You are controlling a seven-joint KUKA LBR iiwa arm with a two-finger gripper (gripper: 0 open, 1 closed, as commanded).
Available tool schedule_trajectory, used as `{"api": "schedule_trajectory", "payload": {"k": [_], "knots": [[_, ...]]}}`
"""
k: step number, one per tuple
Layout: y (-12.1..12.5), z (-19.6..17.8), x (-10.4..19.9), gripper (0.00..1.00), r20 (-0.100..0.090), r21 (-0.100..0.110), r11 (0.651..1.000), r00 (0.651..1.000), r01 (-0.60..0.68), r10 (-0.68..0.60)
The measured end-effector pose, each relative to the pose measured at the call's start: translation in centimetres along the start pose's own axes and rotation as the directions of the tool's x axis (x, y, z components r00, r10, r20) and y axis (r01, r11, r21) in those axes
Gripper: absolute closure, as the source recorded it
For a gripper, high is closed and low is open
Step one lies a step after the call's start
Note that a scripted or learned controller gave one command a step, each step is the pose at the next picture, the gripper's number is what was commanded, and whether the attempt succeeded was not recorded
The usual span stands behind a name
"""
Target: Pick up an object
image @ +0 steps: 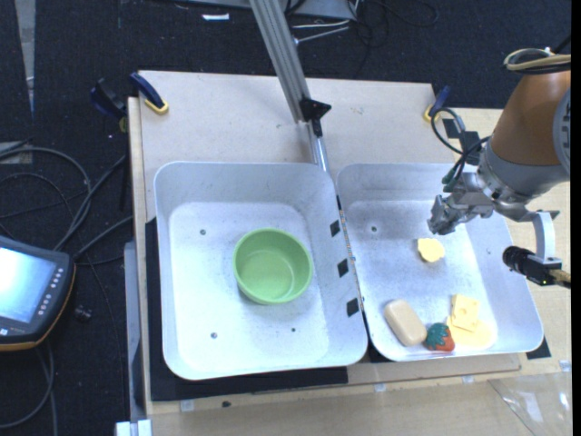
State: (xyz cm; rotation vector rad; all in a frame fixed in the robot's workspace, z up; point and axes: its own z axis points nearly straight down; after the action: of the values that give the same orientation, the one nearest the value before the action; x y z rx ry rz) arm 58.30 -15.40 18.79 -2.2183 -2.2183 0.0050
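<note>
Bins sit side by side on the desk (227, 116), and both are white and shallow. The left bin (182, 271) has a green bowl (272, 265) standing upright near its middle. The right bin (381, 207) holds four small things. A little yellow lump (431, 250) lies near the middle of it. A tan block that looks like a bread roll (405, 322) lies near the front edge. Just beside the roll is a small red thing with a green top, like a toy strawberry (439, 336). Touching the strawberry on its right is a flat yellow piece with holes, like a slice of cheese (469, 320).

The grey arm with its orange band (536, 107) comes in from the right side. Its claw (445, 220) hangs over the right bin, just above the yellow lump and a bit behind it. The claw is dark and small here, so it is too hard to tell how it is set. Nothing can be seen inside it. The yellow lump rests on the bin floor, apart from the other three things.

A silver pole (281, 48) slants down to the place where the two bins meet. A screen (27, 289) glows on the dark floor to the left.
</note>
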Motion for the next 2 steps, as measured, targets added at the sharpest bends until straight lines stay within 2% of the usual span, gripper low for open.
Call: {"api": "schedule_trajectory", "payload": {"k": [1, 2], "knots": [[-0.1, 6.3, 0.4, 0.0, 0.0, 0.0, 1.0, 1.0, 0.0, 0.0], [-0.2, 9.4, 0.5, 0.0, 0.0, -0.003, 1.0, 1.0, 0.0, 0.0]]}}
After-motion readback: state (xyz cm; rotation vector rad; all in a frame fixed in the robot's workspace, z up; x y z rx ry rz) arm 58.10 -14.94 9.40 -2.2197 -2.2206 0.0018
